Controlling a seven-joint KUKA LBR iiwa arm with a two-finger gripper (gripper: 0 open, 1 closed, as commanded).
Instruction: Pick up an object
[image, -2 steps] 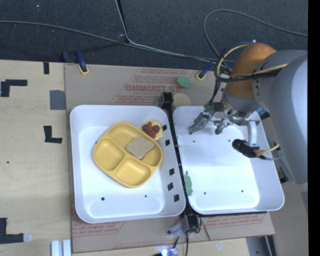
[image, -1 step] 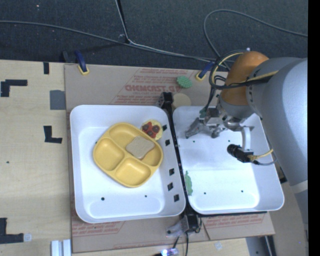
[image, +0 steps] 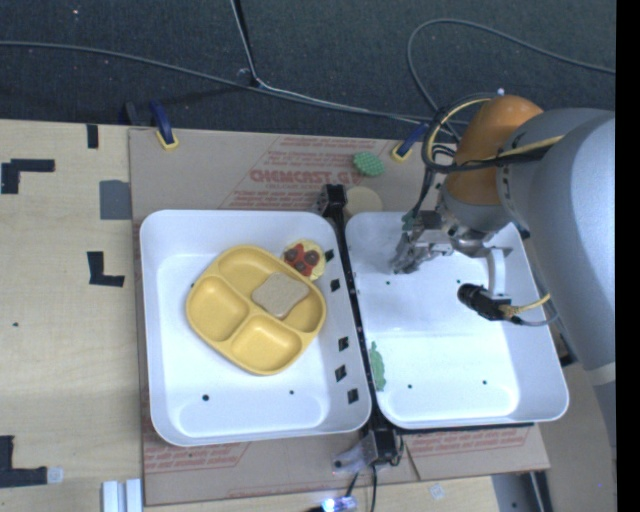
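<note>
A small green object (image: 377, 366) lies against the left wall of the right bin (image: 450, 395), near its front corner. Nothing else loose is seen on that bin's floor. The gripper (image: 405, 258) is lowered over the back left part of the same bin, well apart from the green object; whether it is apart or together cannot be told, and nothing is seen in it. The reaching step is judged to be in hand. A shift toward the front wall would be needed next.

In the left bin (image: 170, 400), a yellow divided plate (image: 215, 305) bears a tan slice (image: 279, 294).
</note>
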